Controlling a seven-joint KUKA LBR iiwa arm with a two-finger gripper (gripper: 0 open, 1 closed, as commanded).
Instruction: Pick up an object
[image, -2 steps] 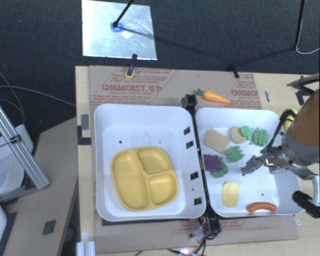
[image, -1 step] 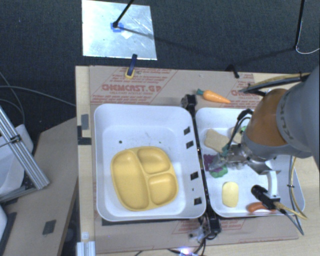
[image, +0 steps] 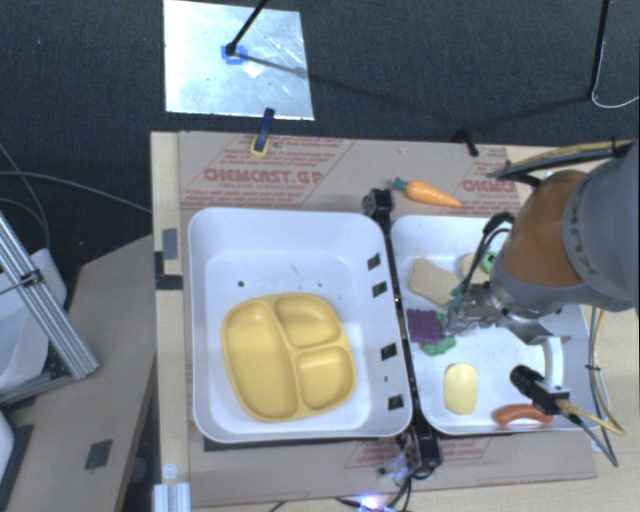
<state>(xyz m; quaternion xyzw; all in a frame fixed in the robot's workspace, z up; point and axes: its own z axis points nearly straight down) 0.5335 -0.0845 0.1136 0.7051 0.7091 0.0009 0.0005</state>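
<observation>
I saw the purple grapes (image: 424, 328) against the right bin's (image: 500, 415) left wall, the gripper (image: 458, 318) just beside them; its grip I couldn't tell. Open floor lay below, between the yellow lemon (image: 460, 388) and the grapes.

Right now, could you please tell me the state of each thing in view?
Yellow tray: lying flat in left bin.
Carrot: outside the bins.
Purple item: in right bin, at gripper.
Pale oval: lying free.
Tan block: lying free.
</observation>
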